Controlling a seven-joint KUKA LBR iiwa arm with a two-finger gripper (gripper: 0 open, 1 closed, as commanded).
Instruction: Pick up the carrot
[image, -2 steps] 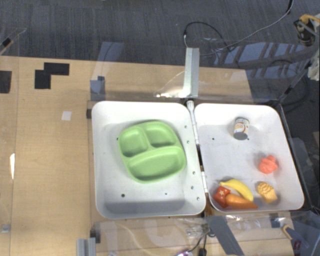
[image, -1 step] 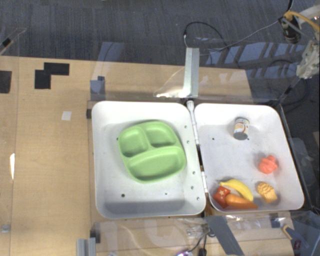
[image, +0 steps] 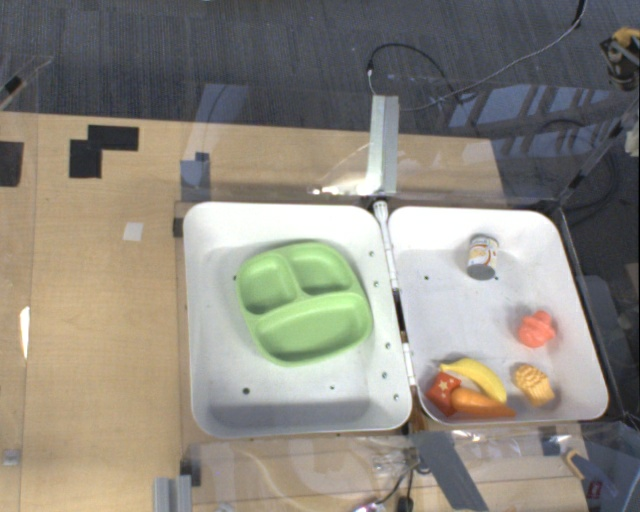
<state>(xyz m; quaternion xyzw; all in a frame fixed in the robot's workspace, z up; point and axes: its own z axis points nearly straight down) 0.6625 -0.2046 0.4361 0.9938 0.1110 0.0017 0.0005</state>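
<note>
Camera view, looking down at a slant on a pale wooden bench (image: 90, 330) bearing 2 shallow white bins side by side.

In the left bin (image: 205, 300): 1 green plate (image: 303, 302) with 3 compartments, sitting a little tilted near the middle, all 3 compartments bare. Nothing else lying beside it.

In the right bin (image: 440, 300): 6 small things.
- Near the far wall, a small can (image: 482, 256), upright, well apart from the rest.
- Toward the right wall, a red-orange rounded toy (image: 537, 329), alone; kind too blurred to tell.
- Crowded into the near edge, 4 pieces: a yellow banana (image: 474, 376), curved; a small red piece (image: 443, 387) just left of and below it; a yellow-brown lumpy piece (image: 532, 382) near the right corner.
- The carrot (image: 480, 403): orange, lying flat along the bin's near wall, just under the banana and touching or almost touching it, thick end beside the red piece, thin end pointing right toward the lumpy piece.

Behind the 2 bins, a grey metal post (image: 384, 140) rising at the seam between them. Black cables (image: 420, 70) looping over dark floor beyond the bench. Black angular marks (image: 100, 148) on the bench top at far left.

State of the end effector: cannot tell, whether released or clenched. Nothing touching the carrot from above.
</note>
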